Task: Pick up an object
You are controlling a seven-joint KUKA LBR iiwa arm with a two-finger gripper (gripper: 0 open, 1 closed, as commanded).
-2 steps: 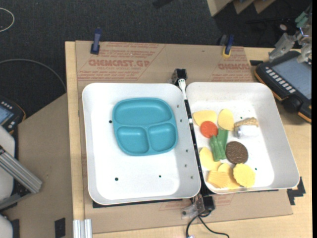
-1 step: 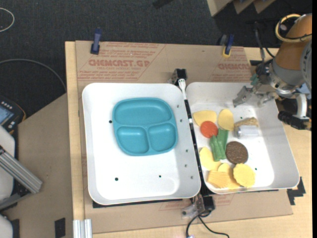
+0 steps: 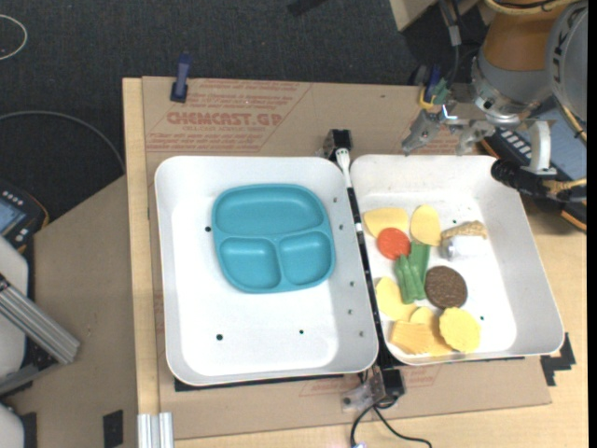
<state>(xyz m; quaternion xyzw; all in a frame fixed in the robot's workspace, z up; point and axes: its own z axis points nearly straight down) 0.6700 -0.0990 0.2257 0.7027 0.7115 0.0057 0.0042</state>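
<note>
Teal tray (image 3: 272, 237), white bins (image 3: 182, 278), yellow pieces (image 3: 425, 222), green piece (image 3: 411, 271), brown disc (image 3: 446, 287)

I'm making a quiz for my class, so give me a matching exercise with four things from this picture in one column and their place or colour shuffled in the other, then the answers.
Column one:
1. divided plate
2. round red piece
3. long green piece
4. dark brown disc

Column two:
A. green, lying in the middle of the right bin
B. teal, the one item in the left bin
C. brown, just right of the green piece
D. red, near the right bin's left wall

Pairs: 1-B, 2-D, 3-A, 4-C
</note>
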